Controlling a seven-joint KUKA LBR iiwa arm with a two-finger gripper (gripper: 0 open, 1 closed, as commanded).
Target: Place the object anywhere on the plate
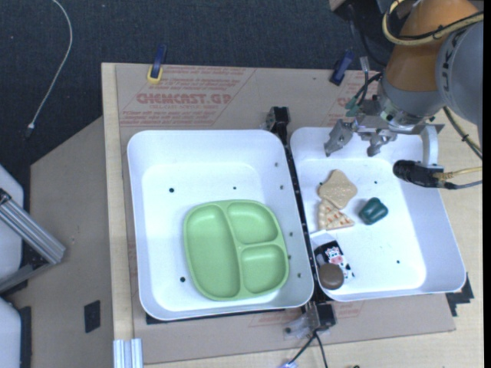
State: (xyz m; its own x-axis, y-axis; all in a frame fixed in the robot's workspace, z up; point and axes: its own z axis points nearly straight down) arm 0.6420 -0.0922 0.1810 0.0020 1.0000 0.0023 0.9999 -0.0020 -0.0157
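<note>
A green plate (232, 248) with three compartments lies in the left bin (153, 167), with nothing on it. In the right bin (414, 251) lie a tan bread slice (338, 188), a waffle-like wedge (334, 216), a dark teal lump (374, 210), and a small brown and black-and-white toy (332, 265) near the front left corner. My gripper (356, 140) hangs over the back of the right bin, fingers spread apart and open, with nothing between them. It stands behind the bread slice, apart from it.
The grey arm with its orange band (422, 29) comes in from the upper right. A black cable fitting (418, 172) juts over the right bin's far side. Clamps (156, 64) sit at the board's back edge. The bins' shared wall (295, 190) runs between plate and objects.
</note>
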